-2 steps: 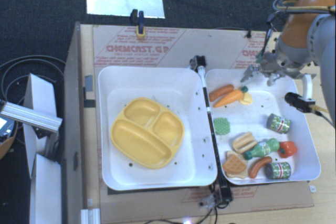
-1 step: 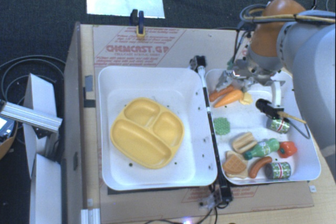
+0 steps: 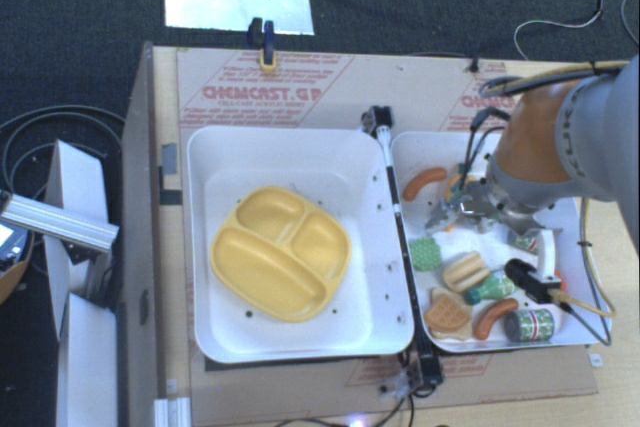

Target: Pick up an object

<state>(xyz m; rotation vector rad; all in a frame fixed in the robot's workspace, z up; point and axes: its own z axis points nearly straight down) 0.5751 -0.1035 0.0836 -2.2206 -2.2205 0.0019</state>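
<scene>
My gripper [image 3: 452, 212] hangs low over the back half of the right bin [image 3: 437, 147], the grey arm with its orange band reaching in from the right. Just left of it lies an orange-red sausage [image 3: 424, 182]. In front of it are a green knobbly piece [image 3: 425, 253], a tan bun [image 3: 465, 270], a green bottle-shaped toy [image 3: 491, 290], a waffle-like biscuit [image 3: 448, 315], a second sausage [image 3: 494, 317] and a small can [image 3: 530, 324]. Nothing shows between the gripper's tips.
The left bin [image 3: 215, 165] holds a yellow divided plate [image 3: 281, 252]. A ridge [image 3: 397, 215] separates the two bins. The bins rest on a cardboard-covered bench [image 3: 300, 85]; cables and white boxes lie off to the left.
</scene>
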